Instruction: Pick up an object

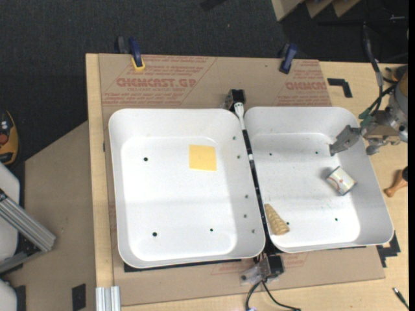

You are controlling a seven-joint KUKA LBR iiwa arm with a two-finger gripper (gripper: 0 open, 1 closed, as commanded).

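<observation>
Even overhead light leaves both white bins [130, 193] bright, close to washed out, with a broad soft grey shadow band across the left bin's floor. The brown bench [104, 109] is evenly lit and its red print readable. The dark floor [58, 18] stays dim. Focus is fairly sharp throughout, softening slightly at the edges.

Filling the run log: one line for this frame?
gripper: open, above right bin far edge, holding nothing | right bin: small cylinder, ridged cone | left bin: yellow square | pick: not yet done
</observation>
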